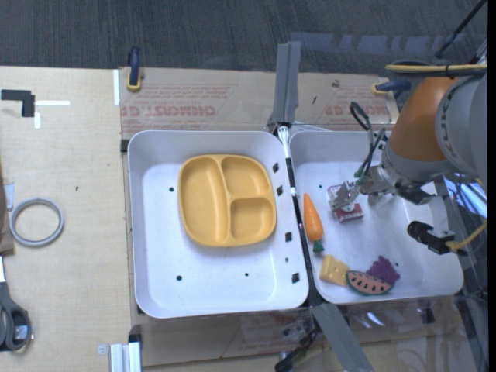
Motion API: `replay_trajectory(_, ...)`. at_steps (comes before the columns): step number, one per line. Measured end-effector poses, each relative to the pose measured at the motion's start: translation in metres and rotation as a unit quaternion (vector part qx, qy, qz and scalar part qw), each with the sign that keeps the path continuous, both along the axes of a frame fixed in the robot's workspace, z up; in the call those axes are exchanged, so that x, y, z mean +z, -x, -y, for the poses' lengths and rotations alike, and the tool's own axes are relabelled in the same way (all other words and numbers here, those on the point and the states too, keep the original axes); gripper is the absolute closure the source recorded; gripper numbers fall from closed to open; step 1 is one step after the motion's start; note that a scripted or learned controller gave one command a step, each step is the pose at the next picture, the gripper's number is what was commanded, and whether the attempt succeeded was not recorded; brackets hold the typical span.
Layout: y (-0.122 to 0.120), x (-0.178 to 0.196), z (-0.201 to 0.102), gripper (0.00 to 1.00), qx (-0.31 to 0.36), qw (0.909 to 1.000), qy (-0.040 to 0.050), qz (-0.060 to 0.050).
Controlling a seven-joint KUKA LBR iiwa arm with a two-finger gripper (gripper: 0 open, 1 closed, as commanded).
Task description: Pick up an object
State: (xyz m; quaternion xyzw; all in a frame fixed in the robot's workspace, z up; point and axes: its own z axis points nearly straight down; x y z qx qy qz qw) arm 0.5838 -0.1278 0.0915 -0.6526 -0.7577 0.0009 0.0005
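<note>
From above, the grey arm with its orange band reaches in from the right and bends down over the right-hand shallow white bin. Its two-finger gripper sits low in the upper middle of that bin, right at a small silvery packet with a dark red lower edge. The fingers seem to straddle the top of the packet, with the crinkled foil showing just beneath and between them, but the metal and the foil blur together and I cannot tell whether the jaws are spread, closed, or actually pinching it.

Left of the packet, close by the wall between the bins, lies an orange toy carrot with a green tip, pointing up and down the bin. Nearer the front edge sit a pale yellow wedge of toy cheese, a toy watermelon slice with red flesh and a green rind just beside it, and a purple bunch of toy grapes touching the slice's upper right.

The left-hand white bin holds a yellow plastic plate with three compartments, lying flat toward the bin's back half.

On the wooden bench to the left rests a grey ring of tape.
</note>
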Motion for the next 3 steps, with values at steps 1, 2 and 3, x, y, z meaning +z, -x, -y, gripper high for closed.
replay_trajectory(1,0.000,0.009,0.000,1.00,0.002,1.0000,0.0006,0.000)
replay_trajectory(2,0.043,0.100,-0.051,1.00,0.100,0.9950,0.0000,0.001)
replay_trajectory(3,0.044,0.099,-0.089,1.00,0.243,0.9699,-0.0005,0.000)
